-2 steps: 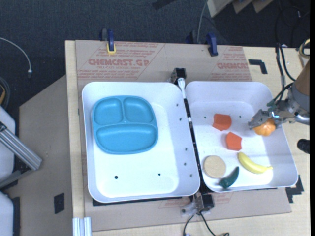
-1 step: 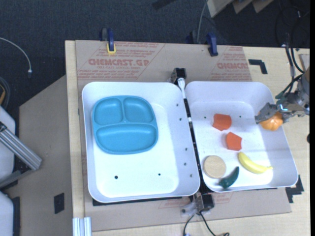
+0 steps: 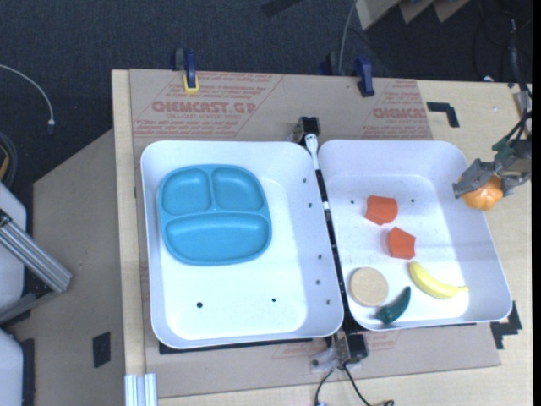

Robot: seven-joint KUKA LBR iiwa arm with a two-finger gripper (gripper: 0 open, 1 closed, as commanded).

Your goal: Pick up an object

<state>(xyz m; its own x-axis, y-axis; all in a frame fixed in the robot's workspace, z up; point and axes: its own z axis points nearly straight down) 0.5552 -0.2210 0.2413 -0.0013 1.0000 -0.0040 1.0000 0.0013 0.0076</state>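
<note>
The gripper (image 3: 482,186) fingers clasp an orange fruit (image 3: 484,197) above the right bin (image 3: 473,252) edge; pickup appears essentially done.

The bench (image 3: 254,100), apparently paper-covered, bears two white bins (image 3: 228,320) side by side.

"CHEMCAST GP" printed red on brown board (image 3: 211,104), repeated rightward

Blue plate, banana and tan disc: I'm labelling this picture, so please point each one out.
blue plate (image 3: 215,215), camera view, on its large lower compartment.
banana (image 3: 435,281), camera view, on the middle of its curved body.
tan disc (image 3: 369,286), camera view, on the centre of its flat top.
</note>
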